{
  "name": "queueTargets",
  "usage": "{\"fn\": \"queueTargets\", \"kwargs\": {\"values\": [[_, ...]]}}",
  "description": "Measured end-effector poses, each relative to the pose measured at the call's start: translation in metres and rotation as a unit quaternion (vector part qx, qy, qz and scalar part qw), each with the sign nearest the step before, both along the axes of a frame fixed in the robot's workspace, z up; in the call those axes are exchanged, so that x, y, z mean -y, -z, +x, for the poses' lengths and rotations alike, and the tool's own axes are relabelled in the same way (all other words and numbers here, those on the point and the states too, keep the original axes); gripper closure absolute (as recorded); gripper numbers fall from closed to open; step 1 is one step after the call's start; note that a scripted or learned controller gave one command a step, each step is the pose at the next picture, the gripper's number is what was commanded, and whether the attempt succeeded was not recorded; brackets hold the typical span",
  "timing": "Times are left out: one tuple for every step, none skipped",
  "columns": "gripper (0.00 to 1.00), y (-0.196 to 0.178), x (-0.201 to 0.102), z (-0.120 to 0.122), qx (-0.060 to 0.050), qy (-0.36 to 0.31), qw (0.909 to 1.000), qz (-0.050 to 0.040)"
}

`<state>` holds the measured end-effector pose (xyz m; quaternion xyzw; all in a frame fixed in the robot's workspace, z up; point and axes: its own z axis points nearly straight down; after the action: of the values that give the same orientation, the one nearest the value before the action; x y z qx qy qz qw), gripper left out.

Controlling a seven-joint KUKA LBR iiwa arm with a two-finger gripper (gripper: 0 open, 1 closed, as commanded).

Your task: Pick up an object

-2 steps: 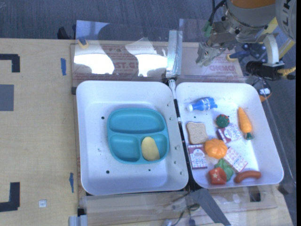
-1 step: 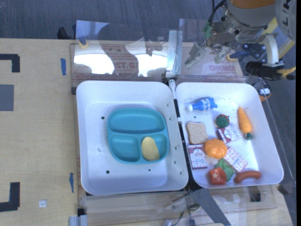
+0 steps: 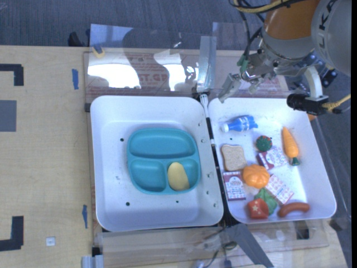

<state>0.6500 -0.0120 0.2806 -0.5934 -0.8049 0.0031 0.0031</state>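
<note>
Camera view: L bin holds a teal divided tray w/ a yellow lemon-like piece in its lower R compartment. R bin holds toy food: blue bottle, bread slice, carrot, strawberry, orange pepper, tomato, sausage, small red-white packets. Hand sits above the R bin's far-left corner, clear of the items, nothing between its fingers; how far open, can't tell. Arm enters from upper R, wrist angled down-left.
</note>
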Motion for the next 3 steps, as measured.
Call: {"fn": "queueTargets", "kwargs": {"values": [[0.00, 0.029, 0.049, -0.046, 0.004, -0.055, 0.9985, 0.0001], [0.00, 0.100, 0.069, -0.036, 0.001, -0.041, 0.9992, 0.0011], [0.00, 0.192, 0.092, -0.019, 0.007, -0.116, 0.9933, 0.0004]]}}
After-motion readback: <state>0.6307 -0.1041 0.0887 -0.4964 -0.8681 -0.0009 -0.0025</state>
